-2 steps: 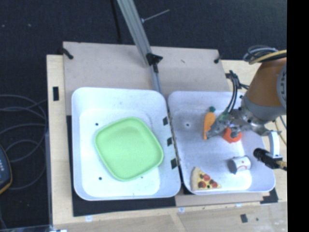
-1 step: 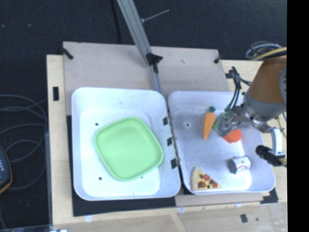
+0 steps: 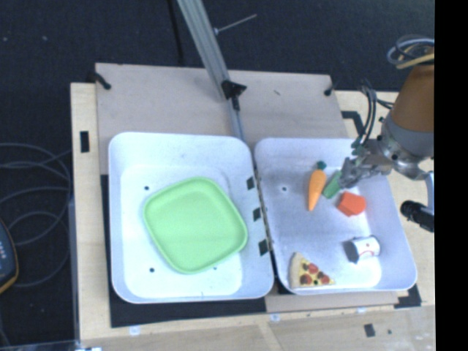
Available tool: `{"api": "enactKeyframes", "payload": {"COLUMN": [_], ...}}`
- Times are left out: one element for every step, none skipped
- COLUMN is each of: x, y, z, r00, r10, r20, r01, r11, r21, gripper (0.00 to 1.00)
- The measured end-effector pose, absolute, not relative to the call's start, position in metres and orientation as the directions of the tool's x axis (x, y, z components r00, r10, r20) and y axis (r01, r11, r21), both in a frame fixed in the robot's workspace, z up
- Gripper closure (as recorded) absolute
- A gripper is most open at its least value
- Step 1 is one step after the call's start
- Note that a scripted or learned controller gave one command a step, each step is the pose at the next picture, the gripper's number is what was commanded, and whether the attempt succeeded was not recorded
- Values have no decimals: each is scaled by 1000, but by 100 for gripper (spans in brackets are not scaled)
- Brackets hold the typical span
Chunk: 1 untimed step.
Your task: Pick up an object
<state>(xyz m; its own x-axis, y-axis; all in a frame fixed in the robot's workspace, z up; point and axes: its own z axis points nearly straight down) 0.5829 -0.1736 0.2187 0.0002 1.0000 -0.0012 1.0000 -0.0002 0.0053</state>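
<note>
One fixed camera high above the bench (image 3: 88, 196), slanting down over both white bins (image 3: 124, 152), arm (image 3: 413, 115) from the right.

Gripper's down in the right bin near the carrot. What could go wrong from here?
1. The gripper sits among crowded items: the carrot, a green piece beside it and the orange block lie close together, so it may nudge or catch the wrong one.
2. The carrot is slim and tapered and may slip out of a grasp.
3. The gripper is close to the right bin's far rim, so a sideways push could drive items against the wall.
</note>
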Motion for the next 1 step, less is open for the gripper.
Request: {"api": "enactKeyframes", "payload": {"x": [583], "y": [-174], "z": [217], "r00": [0], "r10": [1000], "r20": [1], "r01": [1000], "r11": [0], "r21": [1], "gripper": [100]}}
